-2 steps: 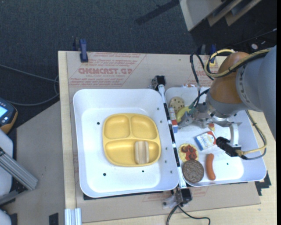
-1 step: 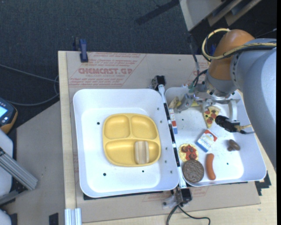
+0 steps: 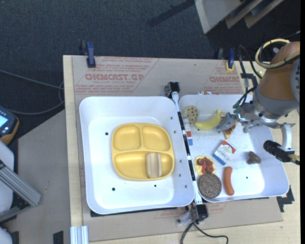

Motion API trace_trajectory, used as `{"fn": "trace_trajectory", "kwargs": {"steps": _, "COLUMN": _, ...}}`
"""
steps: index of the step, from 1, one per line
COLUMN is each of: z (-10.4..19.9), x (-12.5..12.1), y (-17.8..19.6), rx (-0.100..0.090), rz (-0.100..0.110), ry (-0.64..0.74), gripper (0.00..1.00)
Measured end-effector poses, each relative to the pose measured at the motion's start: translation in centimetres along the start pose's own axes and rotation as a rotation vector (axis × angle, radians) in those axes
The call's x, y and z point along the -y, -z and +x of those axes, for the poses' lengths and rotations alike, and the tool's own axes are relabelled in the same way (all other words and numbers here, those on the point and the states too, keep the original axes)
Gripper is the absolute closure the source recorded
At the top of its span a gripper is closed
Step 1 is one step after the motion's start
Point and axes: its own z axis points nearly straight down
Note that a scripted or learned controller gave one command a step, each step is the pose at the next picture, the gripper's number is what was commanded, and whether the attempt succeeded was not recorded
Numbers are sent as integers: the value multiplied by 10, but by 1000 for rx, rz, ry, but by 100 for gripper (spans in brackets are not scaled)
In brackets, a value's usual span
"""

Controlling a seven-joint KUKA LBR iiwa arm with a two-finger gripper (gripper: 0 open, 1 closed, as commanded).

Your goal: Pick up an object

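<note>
Arm's gripper [image 3: 230, 125] low in the right bin [image 3: 267, 190], beside the banana [image 3: 208, 123], state of the jaws not discernible; nothing visibly lifted, so the pick remains to be done, with sausage [image 3: 228, 180] and patty [image 3: 209, 185] lying near

1. Dark blue-grey carpet floor [image 3: 38, 28] surrounds the tabletop [image 3: 71, 143].
2. Blue clamps [image 3: 89, 51] grip the tabletop's far edge.
3. Pale furniture [image 3: 238, 12] stands beyond its far right corner.
</note>
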Motion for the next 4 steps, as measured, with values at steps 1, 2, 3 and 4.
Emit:
{"fn": "trace_trajectory", "kwargs": {"steps": 1, "z": 6, "x": -67, "y": -59, "rx": 1, "rz": -9, "ry": 10, "gripper": 0}}
{"fn": "trace_trajectory", "kwargs": {"steps": 2, "z": 6, "x": -11, "y": -60, "rx": 2, "rz": -12, "ry": 6, "gripper": 0}}
{"fn": "trace_trajectory", "kwargs": {"steps": 3, "z": 52, "x": 28, "y": -50, "rx": -3, "rz": 2, "ry": 8, "gripper": 0}}
{"fn": "trace_trajectory", "kwargs": {"steps": 4, "z": 50, "x": 25, "y": -39, "rx": -1, "rz": -7, "ry": 6, "gripper": 100}}
